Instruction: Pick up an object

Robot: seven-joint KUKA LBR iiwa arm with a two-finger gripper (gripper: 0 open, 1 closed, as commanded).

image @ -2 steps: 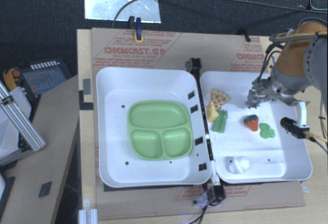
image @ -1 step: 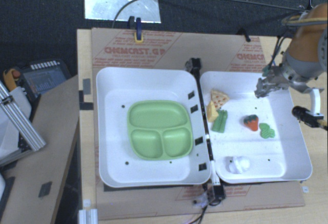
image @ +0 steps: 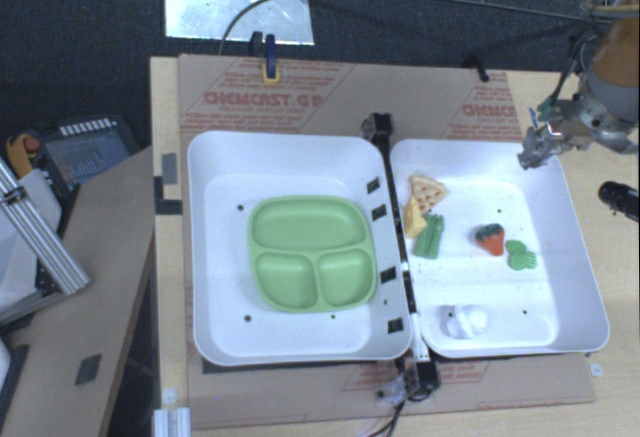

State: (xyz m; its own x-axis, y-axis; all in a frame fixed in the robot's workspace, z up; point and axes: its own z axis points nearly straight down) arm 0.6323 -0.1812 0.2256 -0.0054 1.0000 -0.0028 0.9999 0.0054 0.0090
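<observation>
Several small toys lie in the right bin: a pizza slice and yellow piece touching a green vegetable near the divider, a red-and-dark item just beside a green leafy piece toward the middle, and a white object at the near edge. Over the bin's far right corner hangs the gripper, well apart from all of them and with nothing between its tips, though whether it is spread or closed I cannot tell. This looks like the approach step, so the next move calls for travelling inward over one toy and descending squarely on it; the left bin with its green divided plate seems uninvolved.
</observation>
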